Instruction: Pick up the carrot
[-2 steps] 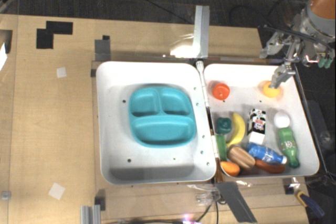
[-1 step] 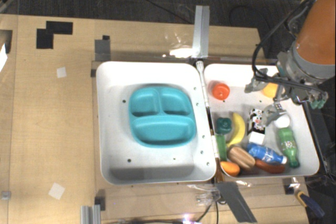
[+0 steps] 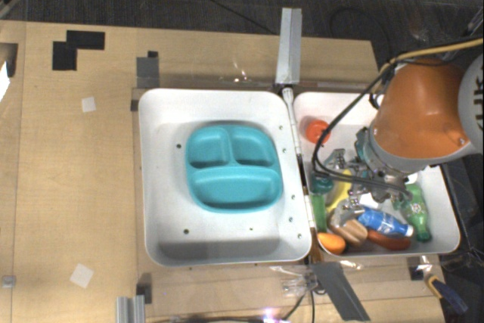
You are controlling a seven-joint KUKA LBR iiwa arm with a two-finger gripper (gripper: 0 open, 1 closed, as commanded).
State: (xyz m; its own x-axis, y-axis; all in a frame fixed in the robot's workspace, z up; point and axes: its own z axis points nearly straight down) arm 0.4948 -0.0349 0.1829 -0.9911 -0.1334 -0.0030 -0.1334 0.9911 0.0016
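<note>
- Carrot (image 3: 315,130): up and to the left of my pincer, near the right bin's (image 3: 454,234) far left corner; long axis unclear.
- My pincer (image 3: 368,179): over the clutter; spread of the grip, cannot tell.

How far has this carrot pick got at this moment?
Nothing looks finished yet. The arm reaches over the right bin, with the gripper low among the clutter there: a blue bottle, a green bottle and other toy food. Whether it holds anything cannot be told. An orange piece, possibly the carrot, lies apart near the bin's far left corner. Grasping and lifting remain. The teal plate sits in the left bin.
</note>
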